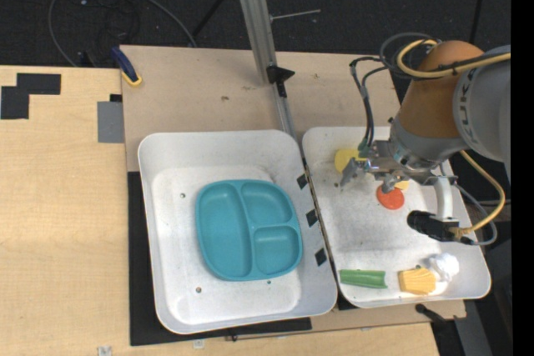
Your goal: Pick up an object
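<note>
Camera view: the gripper (377,169) hangs low in the right bin (359,221) between a yellow piece (345,158) and an orange piece (390,196) — seemingly lining up a grab — whether it holds anything, I cannot tell.

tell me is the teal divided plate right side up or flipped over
Right side up: the teal plate in the left bin shows its three recessed compartments facing the camera.
</note>
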Robot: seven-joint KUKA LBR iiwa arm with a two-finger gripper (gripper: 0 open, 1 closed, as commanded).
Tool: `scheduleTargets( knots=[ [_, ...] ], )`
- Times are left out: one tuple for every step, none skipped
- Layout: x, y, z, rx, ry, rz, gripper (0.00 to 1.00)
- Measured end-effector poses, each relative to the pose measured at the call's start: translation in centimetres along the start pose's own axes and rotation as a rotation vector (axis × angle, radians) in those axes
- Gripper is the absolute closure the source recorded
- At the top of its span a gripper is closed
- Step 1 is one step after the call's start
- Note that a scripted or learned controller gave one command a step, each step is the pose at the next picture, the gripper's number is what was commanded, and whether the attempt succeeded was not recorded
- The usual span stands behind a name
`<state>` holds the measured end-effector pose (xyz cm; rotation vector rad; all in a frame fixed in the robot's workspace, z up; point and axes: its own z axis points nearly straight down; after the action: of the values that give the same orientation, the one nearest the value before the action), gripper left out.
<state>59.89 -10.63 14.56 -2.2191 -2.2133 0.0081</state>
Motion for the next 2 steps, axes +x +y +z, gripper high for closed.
scheduleTargets(
  knots=[
    [0.0,0.1,5.2,-0.006,-0.001,0.0,0.0],
    [-0.1,0.0,4.0,-0.006,0.0,0.004,1.0]
  ],
)
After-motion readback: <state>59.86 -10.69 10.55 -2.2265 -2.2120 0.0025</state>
